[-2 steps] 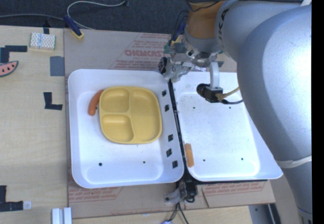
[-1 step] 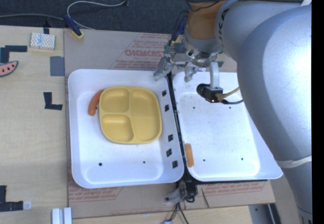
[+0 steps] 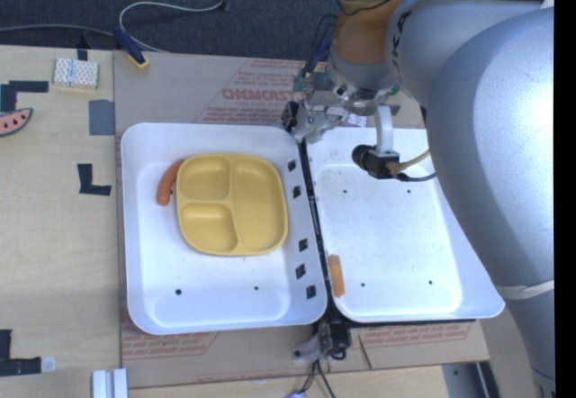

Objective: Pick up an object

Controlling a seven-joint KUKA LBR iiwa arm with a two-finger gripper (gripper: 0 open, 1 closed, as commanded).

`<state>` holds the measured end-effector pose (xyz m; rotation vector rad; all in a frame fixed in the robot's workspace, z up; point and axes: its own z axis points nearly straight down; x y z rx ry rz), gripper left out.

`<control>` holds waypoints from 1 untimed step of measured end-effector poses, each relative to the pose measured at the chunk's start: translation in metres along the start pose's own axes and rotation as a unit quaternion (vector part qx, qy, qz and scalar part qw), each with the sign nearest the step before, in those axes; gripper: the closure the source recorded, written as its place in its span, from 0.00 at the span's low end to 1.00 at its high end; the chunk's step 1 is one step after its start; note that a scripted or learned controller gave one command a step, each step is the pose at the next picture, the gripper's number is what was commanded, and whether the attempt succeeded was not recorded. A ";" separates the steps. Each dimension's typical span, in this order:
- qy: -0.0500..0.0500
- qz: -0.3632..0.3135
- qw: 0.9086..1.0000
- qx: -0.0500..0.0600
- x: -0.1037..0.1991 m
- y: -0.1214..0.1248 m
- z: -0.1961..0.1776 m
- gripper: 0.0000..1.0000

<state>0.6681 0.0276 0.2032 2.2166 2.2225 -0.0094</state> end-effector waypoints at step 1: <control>-0.001 0.000 1.000 0.000 0.000 0.000 0.000 0.00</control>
